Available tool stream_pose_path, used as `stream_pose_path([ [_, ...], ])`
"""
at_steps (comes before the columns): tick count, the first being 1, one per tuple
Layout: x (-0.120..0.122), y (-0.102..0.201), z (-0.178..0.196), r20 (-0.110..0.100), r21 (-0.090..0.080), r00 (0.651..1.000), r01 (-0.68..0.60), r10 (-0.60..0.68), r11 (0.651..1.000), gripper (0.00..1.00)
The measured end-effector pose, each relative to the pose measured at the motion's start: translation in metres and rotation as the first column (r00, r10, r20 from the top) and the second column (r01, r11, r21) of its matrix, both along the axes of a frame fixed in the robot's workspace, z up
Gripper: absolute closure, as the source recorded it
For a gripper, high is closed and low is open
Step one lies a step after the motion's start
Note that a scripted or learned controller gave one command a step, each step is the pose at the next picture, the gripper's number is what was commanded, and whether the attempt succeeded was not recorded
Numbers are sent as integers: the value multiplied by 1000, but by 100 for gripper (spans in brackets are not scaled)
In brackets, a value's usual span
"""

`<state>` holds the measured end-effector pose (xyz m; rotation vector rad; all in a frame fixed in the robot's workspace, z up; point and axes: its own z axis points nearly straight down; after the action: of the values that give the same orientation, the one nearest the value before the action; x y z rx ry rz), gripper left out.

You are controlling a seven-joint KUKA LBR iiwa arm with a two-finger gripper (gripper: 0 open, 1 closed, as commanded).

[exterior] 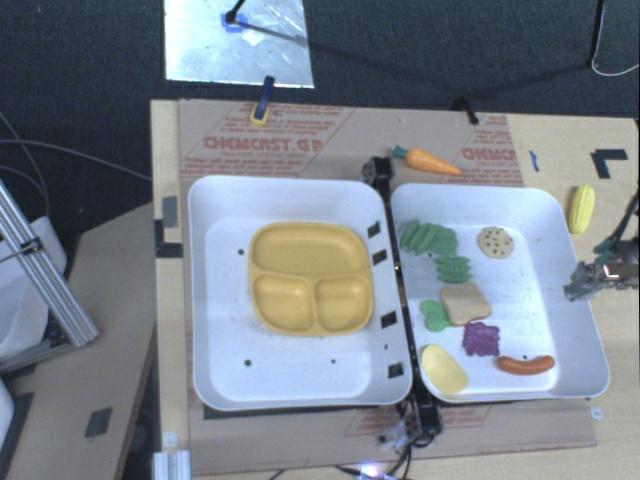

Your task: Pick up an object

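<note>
**Hand at the right rim, nothing grasped, crowded targets**

The hand [598,276] sits at the right edge of the right bin [560,208], over its rim, apart from every item. Cannot tell whether it is released or clenched; too small and blurred. Nothing is seen in it.

Pickable things lie in the right bin: sausage [525,365] nearest, low right; purple grapes [481,339] beside it; bread slice [465,304] touching a green piece [434,315]; cookie [494,242] alone near the top; 2 more green pieces [428,236] at the left; yellow chip [444,369] by the lower-left corner.

Risks, as I judge them:
- Descending where it is would likely strike the bin rim.
- Bread, grapes and greens are packed close, so fingers may nudge a neighbour or grab 2.
- Flat cookie and chip may slip out.
- Sausage could roll.

Left bin [215,268] holds a yellow divided plate [310,278]. Carrot [428,160] and corn [581,208] lie on the table [120,268] outside.
</note>
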<state>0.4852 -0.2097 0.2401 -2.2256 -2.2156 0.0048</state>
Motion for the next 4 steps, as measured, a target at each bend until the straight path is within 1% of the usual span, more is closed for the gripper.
stream_pose_path([
  [1,75,4,-47,7,-1,1000,-12,12,1000,100],
  [2,122,13,-77,6,1,1000,-11,11,1000,100],
  [3,122,12,-64,9,-1,1000,-13,13,1000,100],
  [4,174,4,-104,8,0,1000,-11,11,1000,100],
])
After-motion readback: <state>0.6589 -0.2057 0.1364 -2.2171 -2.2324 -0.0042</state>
